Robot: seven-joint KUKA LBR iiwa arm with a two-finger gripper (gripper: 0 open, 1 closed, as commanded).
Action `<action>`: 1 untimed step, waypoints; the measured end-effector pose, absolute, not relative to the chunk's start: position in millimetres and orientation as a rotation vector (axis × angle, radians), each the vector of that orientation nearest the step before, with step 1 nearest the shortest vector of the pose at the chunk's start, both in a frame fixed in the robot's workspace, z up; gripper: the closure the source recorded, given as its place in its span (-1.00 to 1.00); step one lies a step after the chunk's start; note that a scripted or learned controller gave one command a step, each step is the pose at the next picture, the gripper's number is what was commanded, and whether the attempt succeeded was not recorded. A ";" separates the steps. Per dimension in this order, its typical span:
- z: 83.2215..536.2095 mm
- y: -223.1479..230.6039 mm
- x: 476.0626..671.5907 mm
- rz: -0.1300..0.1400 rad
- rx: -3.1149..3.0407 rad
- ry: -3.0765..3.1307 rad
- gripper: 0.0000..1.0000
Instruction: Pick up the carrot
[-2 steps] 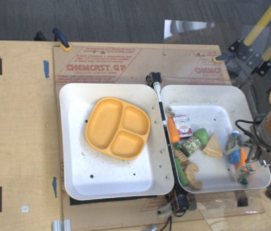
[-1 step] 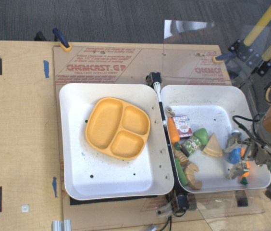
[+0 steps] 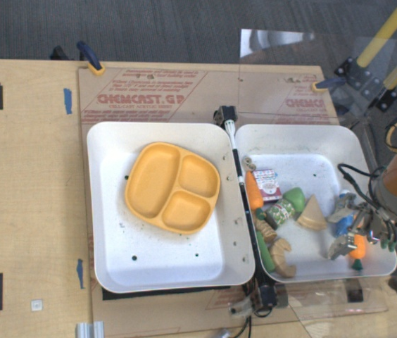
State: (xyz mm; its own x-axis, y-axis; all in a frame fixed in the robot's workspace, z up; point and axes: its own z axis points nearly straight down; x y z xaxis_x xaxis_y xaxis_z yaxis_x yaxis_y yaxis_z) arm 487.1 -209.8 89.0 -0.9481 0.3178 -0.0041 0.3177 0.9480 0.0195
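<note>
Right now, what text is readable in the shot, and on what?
"CHEMCAST GP": red print on the brown sheet behind the left bin.
"CHEMC...": same red print, cut off, on the brown sheet behind the right bin.
Small red-and-white carton in the right bin: print too small to read.

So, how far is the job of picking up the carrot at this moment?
Done: the hand is low in the right bin, at its near right corner. In hand: it is against a small orange piece with a green end, probably the carrot; a grip cannot be confirmed. Left: a sure grasp and the lift.
</note>
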 end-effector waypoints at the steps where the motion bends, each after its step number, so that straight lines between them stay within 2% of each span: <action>1: 89.5 -220.5 485.6 0.000 -0.284 3.113 -1.00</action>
